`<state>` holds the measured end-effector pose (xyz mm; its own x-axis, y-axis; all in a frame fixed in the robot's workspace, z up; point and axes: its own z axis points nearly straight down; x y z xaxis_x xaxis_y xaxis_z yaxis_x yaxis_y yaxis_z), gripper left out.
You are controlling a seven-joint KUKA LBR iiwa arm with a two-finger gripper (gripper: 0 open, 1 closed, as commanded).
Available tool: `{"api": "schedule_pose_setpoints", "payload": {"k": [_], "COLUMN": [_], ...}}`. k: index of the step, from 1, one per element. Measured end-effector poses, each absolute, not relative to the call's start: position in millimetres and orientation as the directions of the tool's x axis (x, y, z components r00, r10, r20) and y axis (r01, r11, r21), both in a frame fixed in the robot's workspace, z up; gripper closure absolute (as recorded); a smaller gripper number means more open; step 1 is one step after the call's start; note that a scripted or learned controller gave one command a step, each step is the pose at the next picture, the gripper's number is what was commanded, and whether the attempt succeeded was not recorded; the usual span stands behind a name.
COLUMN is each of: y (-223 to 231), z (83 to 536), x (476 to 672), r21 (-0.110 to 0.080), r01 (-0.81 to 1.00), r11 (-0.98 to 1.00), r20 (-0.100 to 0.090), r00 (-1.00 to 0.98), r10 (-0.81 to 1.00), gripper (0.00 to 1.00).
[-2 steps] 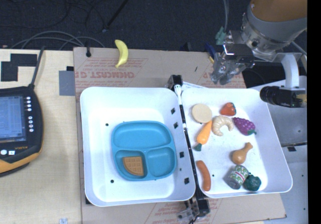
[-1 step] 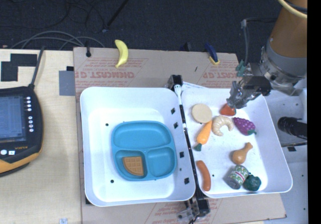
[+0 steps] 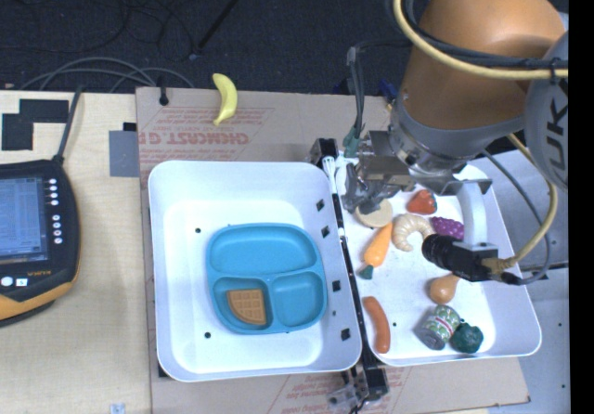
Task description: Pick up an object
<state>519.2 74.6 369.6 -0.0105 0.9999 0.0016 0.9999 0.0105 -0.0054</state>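
My gripper [image 3: 364, 191] hangs low over the far left corner of the right bin [image 3: 520, 329], under the big orange wrist band. Just below it lies a pale round disc [image 3: 378, 215], partly covered by the gripper. Close by are an orange carrot [image 3: 376, 246], a beige curled shrimp [image 3: 406, 231], a red tomato [image 3: 420, 202] and purple grapes [image 3: 448, 227]. Nearer the front lie a brown pear [image 3: 443, 289], a red sausage [image 3: 377, 323], a small can [image 3: 438, 326] and a green broccoli piece [image 3: 469, 339]. I see nothing held.
The left bin [image 3: 176, 217] holds a blue divided plate [image 3: 264, 259] with a waffle [image 3: 247, 306] in its front left section. A yellow banana [image 3: 224, 97] lies on the cardboard behind the bins. A control tablet [image 3: 28, 236] sits at the far left.
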Motion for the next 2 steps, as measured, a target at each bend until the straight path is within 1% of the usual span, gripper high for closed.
{"api": "schedule_pose_setpoints", "payload": {"k": [1,2], "y": [37,57], "z": [220,401], "x": [470.9,477.5], "r21": [-0.023,0.016], "r01": [1.000,1.000], "r11": [-0.005,0.003], "r20": [-0.003,0.003], "r00": [0.004,-0.003], "r10": [1.000,1.000], "gripper": [1.00,1.00]}}
